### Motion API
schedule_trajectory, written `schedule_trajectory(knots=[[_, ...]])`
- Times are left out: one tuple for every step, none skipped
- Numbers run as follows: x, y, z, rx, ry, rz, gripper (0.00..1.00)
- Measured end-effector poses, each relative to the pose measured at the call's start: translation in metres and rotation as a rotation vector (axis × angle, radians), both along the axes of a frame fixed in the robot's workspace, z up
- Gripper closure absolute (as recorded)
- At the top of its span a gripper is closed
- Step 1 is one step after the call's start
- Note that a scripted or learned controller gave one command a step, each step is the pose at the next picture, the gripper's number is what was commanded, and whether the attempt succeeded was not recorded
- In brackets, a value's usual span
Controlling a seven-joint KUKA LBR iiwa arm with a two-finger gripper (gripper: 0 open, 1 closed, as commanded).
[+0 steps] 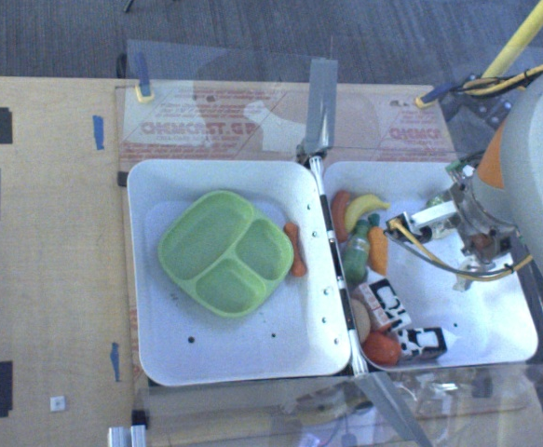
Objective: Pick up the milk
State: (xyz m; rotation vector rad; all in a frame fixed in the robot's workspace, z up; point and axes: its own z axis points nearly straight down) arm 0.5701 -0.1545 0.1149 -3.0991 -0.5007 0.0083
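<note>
Overall, the right bin [495,329] carries a crowded pile along its left wall. The gripper [481,250] hangs mid-bin; its state cannot be told. The milk [422,342], a cow-patterned carton, lies at the near edge, touching a tomato [381,347]. Risk: a descent there may snag the tomato instead.

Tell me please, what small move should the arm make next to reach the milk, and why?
Probably move the gripper toward the view's lower left. The black-and-white cow-patterned milk carton lies at the near edge of the right white bin, beside a red tomato, while the gripper is above the bin's middle, apart from it.
</note>
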Motion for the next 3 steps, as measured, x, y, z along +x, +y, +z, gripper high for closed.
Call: schedule_trajectory(knots=[[-0.006, 0.061, -0.029, 0.000, -0.002, -0.092, 0.00], [-0.030, 0.099, 0.068, -0.001, 0.000, -0.070, 0.00], [-0.069, 0.147, 0.067, 0.000, 0.002, -0.057, 0.00]])
